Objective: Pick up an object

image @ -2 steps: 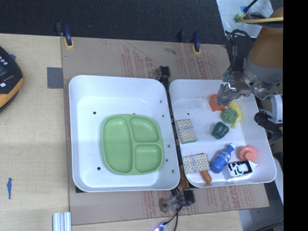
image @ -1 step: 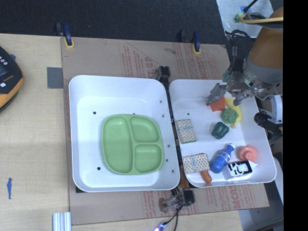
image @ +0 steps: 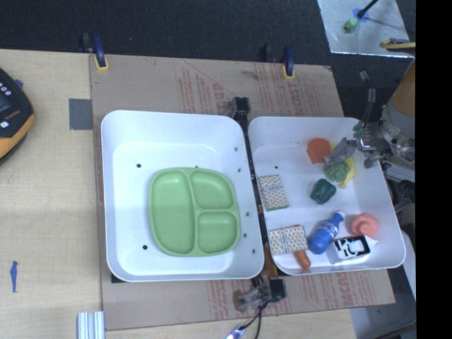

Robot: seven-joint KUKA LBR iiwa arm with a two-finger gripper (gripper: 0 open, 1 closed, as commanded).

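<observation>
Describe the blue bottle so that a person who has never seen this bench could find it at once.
Look at the right white bin, beside the bin that holds the green divided plate. Near its front edge lies the blue bottle on its side, between a patterned card and a pink round object. It is the bin's only blue item, with a pale cap end.

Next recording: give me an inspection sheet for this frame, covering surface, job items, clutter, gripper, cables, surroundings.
Surface: brown board clamped on a wooden bench, bearing two white bins.
Job's things: right bin holds an orange piece, a green-yellow toy, a dark green block, a blue bottle, a pink piece, two patterned pads and a black-white box.
Clutter: left bin holds a green divided tray.
Gripper: gripper over the green-yellow toy; hold unclear.
Cables: wire at the front edge.
Surroundings: yellow-black device at left.
</observation>
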